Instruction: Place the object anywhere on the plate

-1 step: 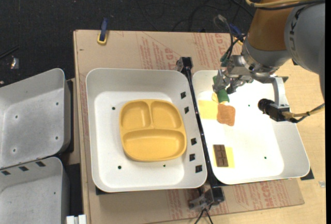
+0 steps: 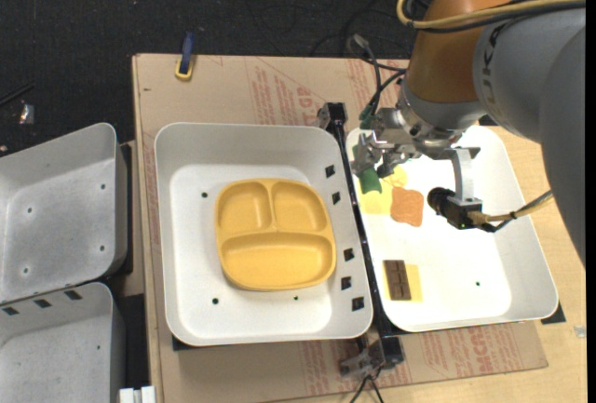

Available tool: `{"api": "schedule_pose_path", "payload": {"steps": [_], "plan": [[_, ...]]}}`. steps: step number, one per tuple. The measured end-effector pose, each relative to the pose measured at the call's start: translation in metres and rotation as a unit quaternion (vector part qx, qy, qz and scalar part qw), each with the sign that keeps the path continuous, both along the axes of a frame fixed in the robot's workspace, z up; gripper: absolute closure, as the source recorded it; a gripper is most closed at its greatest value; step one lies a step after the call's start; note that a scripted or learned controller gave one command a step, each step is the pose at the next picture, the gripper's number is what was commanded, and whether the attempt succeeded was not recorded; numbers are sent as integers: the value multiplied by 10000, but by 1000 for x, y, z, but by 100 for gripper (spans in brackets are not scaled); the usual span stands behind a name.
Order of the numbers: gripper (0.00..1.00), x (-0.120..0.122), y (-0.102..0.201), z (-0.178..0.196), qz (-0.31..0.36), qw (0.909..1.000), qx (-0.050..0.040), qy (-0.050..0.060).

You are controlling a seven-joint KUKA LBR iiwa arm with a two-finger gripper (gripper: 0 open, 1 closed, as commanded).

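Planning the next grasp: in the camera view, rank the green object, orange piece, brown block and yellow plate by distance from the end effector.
From the end effector:
1. Green object, right bin, just below it.
2. Orange piece, right bin, further in.
3. Brown block, right bin's near side.
4. Yellow plate, left bin.
The last two are close to call.

A yellow plate (image 2: 276, 235) with three compartments is seen lying flat in the left of the two white bins, a little left of the frame's centre. Two smaller compartments are set along its upper edge and one wide compartment along its lower edge; all three are bare. In the right bin, several small objects are found. A green object (image 2: 372, 181) is seen at the bin's upper left, resting against a pale yellow piece (image 2: 375, 201). An orange block (image 2: 407, 206) lies just right of these. A brown bar (image 2: 398, 279) on a yellow patch lies lower, toward the bin's lower left.
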State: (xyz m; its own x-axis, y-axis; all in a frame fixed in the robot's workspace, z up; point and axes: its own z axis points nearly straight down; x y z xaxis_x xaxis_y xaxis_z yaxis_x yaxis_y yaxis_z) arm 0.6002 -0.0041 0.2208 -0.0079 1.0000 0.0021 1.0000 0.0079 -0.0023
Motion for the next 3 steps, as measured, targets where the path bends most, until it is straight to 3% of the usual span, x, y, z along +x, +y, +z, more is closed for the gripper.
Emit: {"api": "schedule_pose_path", "payload": {"steps": [2,3], "plan": [[100,-8,101,21,-1,10000,-7,-15],[0,-7,98,21,-27,10000,-11,-13]]}}
